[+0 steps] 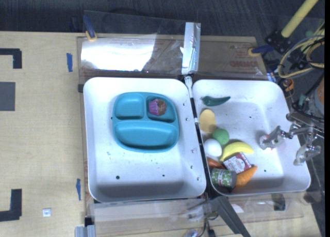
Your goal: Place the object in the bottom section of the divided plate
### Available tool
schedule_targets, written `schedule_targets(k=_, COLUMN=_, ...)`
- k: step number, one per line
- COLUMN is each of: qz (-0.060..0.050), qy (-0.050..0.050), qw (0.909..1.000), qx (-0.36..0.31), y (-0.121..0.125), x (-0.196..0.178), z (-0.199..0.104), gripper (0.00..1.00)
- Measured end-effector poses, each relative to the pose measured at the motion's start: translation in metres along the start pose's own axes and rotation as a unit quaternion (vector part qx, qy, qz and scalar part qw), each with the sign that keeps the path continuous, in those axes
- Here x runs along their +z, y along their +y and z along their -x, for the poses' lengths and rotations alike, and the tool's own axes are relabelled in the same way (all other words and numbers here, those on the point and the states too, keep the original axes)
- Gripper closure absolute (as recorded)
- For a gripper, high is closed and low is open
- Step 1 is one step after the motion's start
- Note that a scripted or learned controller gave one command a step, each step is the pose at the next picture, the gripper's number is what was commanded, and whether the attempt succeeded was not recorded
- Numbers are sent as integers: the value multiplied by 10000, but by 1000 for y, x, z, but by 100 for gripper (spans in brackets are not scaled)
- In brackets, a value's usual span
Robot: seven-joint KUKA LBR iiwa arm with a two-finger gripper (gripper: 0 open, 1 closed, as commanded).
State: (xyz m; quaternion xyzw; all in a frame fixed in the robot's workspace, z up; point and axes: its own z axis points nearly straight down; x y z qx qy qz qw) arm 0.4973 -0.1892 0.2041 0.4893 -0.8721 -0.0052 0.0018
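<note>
A blue divided plate point(121, 127) lies in the left bin point(98, 153). Its upper right section holds a small purple and brown object point(157, 107); the wide bottom section and the upper left section show bare blue. My gripper point(285, 147) hangs low at the right side of the right bin point(258, 109), far from the plate. Its silver fingers point(269, 138) are spread apart and nothing sits between them.
Toy food crowds the right bin's left side: a green pepper point(215, 99), a yellow lemon point(208, 120), a green lime point(221, 136), a white egg point(213, 147), a banana point(236, 151), a red packet point(237, 163), a carrot point(246, 175) and a green can point(223, 177). Cables hang at far right.
</note>
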Motion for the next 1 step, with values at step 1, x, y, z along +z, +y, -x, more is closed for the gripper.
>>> schedule_targets(k=1, qz=-49, qy=-11, qw=9982, qx=-591, y=-25, x=-63, z=22, gripper=0)
